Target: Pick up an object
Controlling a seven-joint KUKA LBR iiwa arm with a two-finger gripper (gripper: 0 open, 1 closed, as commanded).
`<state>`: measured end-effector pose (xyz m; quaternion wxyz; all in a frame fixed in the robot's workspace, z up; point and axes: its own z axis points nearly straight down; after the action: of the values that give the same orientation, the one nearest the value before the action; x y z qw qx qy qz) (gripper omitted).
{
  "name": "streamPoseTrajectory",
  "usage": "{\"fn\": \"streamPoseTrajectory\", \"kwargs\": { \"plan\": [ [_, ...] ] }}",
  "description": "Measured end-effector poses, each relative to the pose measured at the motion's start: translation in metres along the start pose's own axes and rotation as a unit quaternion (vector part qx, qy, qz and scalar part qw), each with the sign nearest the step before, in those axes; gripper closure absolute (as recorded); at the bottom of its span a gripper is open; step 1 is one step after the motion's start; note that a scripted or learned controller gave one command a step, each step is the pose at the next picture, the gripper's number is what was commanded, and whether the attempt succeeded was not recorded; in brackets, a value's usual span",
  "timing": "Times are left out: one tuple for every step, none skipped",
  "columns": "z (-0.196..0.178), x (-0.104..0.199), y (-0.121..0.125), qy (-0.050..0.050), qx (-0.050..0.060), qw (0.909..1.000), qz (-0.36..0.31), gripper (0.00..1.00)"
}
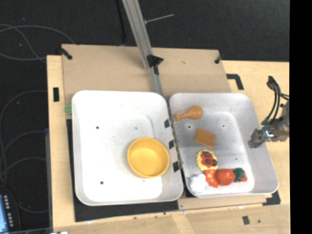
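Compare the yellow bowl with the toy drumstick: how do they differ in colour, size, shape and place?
The yellow bowl is bright yellow; the toy drumstick is orange-brown. The bowl is clearly larger than the drumstick. The bowl is round and open upward; the drumstick is elongated and lies on its side. The bowl sits in the left bin; the drumstick lies in the right bin. Both rest untouched on a bin floor.

Two white bins (87, 130) on wooden bench (195, 62)

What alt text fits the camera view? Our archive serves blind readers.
Two white bins sit side by side; the pincer hovers at the right bin edge. That bin holds a toy drumstick, brown block, pizza slice and tomato; the left bin holds a yellow bowl.
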<state>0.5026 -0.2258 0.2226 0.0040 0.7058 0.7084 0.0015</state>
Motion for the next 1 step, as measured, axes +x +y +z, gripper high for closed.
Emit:
{"fn": "streamPoseTrajectory", "kwargs": {
  "plan": [
    [-0.0516,-0.0015,0.0024,0.000,0.000,1.0000,0.000,1.00]
  ]
}}
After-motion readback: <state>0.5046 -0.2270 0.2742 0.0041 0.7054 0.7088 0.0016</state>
